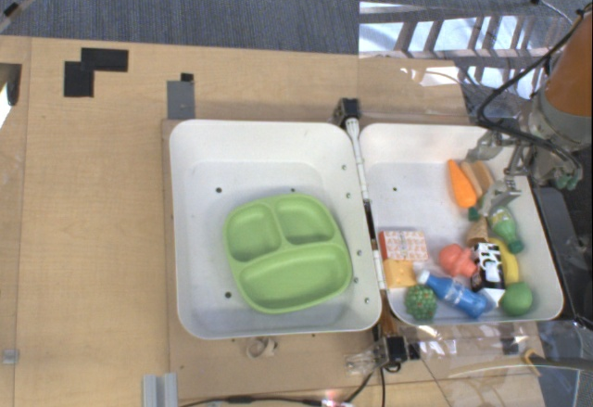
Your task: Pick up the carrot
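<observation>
Nearest the camera, along the front wall of the right-hand shallow white bin (398,210), lies a crowd of small toys: a green knobbly ball (422,302), a blue plastic bottle (459,295), a round green fruit (517,298), a yellow banana (509,263) and a salmon-pink rounded toy (455,259), with a small patterned carton (403,245) just to their left. In the left-hand white bin (195,210) sits a light green three-compartment plastic plate (288,251).

Further back in the right bin, apart from the front cluster, lies the orange toy carrot (461,184). Its long axis runs roughly front to back with a slight lean, one end toward the far wall and the other toward the toys. A tan, bun-like piece (480,178) lies touching it along its right side. Which end is the tip I cannot make out.

It is probably light, stiff moulded plastic, smooth and a little slippery, so closing across the short width near the middle looks safest; the tan neighbour leaves little room for a finger on that side.

Just right of the carrot hangs the two-finger gripper (502,197), fingers apart with nothing between them, not yet over the carrot. Beyond lies the wooden desk (93,210).
</observation>
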Controlling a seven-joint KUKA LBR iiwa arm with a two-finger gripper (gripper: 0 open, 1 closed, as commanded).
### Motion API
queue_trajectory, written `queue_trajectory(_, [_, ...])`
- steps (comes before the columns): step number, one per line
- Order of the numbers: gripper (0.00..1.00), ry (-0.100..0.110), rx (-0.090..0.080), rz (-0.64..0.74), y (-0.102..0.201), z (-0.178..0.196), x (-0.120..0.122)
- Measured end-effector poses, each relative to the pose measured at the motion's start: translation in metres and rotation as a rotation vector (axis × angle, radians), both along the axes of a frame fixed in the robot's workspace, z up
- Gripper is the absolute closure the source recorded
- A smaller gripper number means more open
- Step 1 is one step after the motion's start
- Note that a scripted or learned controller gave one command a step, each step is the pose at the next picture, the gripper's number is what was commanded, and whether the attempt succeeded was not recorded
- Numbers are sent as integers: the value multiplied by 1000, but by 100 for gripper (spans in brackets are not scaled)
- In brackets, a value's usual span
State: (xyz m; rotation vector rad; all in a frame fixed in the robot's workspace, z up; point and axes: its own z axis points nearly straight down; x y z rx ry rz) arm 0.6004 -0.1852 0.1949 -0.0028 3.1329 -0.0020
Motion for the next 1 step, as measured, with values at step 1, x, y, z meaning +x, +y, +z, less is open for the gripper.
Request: queue_trajectory(1, [0, -3, -1, 40, -5, -103, 15])
